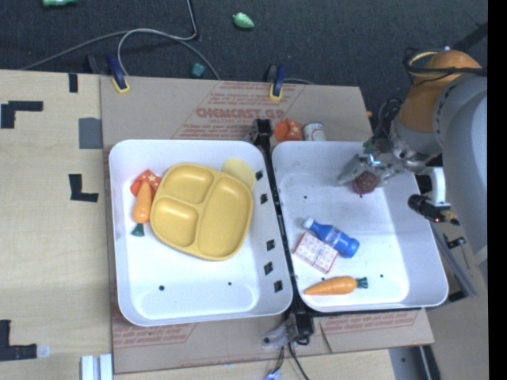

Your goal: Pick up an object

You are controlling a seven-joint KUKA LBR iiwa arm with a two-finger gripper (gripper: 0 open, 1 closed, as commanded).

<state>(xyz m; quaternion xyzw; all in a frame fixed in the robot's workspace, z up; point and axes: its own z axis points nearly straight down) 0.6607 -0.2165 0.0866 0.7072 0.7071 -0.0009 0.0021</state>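
Note:
My gripper [367, 171] hangs over the far right part of the right bin [412, 287]. A dark red round object [366, 183] sits between its silver fingers [349, 172], and they are shut on it. Nearer the front of that bin lie a blue bottle [333, 238], a pink-and-white packet [315, 252] touching the bottle, and an orange carrot [336, 286] by the front wall.
The left bin [190, 303] holds a yellow divided plate [202, 210], a small carrot [142, 204], a red piece [146, 182] and a pale yellow piece [238, 169]. An orange item [287, 129] and a white can [314, 131] lie behind the bins.

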